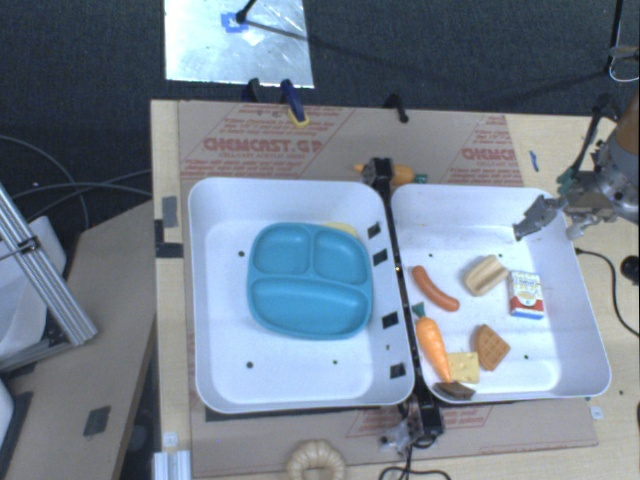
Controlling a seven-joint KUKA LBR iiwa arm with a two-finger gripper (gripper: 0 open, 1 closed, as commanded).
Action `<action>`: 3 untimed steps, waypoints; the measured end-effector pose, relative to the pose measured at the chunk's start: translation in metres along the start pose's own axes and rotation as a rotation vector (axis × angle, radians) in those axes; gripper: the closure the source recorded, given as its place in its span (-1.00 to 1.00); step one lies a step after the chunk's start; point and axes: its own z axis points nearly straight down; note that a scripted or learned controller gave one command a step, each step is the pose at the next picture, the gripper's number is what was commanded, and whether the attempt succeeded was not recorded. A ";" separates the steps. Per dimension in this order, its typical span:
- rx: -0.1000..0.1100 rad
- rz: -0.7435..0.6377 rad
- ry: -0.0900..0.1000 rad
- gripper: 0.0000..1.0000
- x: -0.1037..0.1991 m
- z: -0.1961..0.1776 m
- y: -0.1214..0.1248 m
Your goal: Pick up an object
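The bench (170,268) carried a brown cardboard sheet (440,138) printed "CHEMCAST GP" in red, twice. On it sat two shallow white bins: the left bin (215,298) held a blue divided plastic plate (308,279). The right bin (570,318) held an orange toy carrot (433,343), a red toy sausage (436,288), a tan bread roll (485,274), a brown waffle-like cracker (491,347) and a small white-and-red carton (526,294), its print unreadable. The pincer (550,218) hung spread open, gripping nothing, above the bin's far right corner, the roll and carton near it.
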 end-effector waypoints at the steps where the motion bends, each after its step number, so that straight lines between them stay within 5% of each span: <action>1: -0.011 -0.003 -0.002 -1.00 0.001 -0.007 0.002; 3: -0.008 -0.001 -0.002 -1.00 0.001 0.098 0.003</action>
